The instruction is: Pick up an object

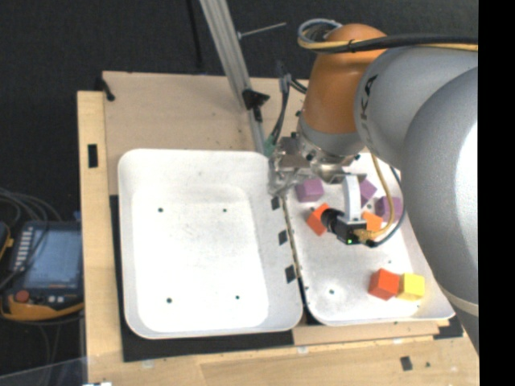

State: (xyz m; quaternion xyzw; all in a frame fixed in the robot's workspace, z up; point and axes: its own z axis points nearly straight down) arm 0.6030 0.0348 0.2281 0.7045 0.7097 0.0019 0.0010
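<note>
Camera view, taken from above at a slant. Pale wooden bench point(161, 111) bearing two shallow white bins side by side. Left bin point(141, 175): speckled floor with four small dark dots. Right bin point(338, 308): far half covered by the grey arm point(426, 119) with its orange band, entering from the right. Gripper point(283, 174) low over the far end of the seam between the two bins, at the right bin's left rim; open or closed state not discernible, nothing seen held in it. All loose pieces lie in the right bin. Purple block point(309, 190) just beside the gripper, on its right. Orange-red block point(318, 219) near that purple one, closer to the camera. Second purple block point(368, 190) and third purple block point(389, 207) further right, partly hidden by the wrist and a cable. Small orange block point(372, 219) just below those, also partly hidden. Orange cube point(385, 283) and yellow cube point(413, 285) touching each other near the front right corner, well apart from the gripper. Slanted metal rail point(229, 47) rising from the bench behind the bins. Handheld control unit point(44, 268) with a screen, off the bench at the left edge.
</note>
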